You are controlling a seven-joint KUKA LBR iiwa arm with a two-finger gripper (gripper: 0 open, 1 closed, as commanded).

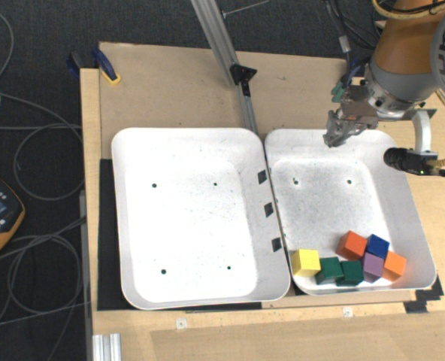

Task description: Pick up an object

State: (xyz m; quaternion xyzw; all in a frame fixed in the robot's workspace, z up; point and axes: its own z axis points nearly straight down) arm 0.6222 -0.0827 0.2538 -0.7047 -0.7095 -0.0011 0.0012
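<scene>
Above far rim of right bin (pixel 414 224), gripper (pixel 337 138) hangs, grip state cannot be told; blocks (pixel 350 260) crowd near edge, well apart.

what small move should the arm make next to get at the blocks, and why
Probably carry the gripper toward the camera-near end of the right white bin. It sits over the far rim, while the coloured blocks, such as the yellow cube, cluster at the near edge.
</scene>
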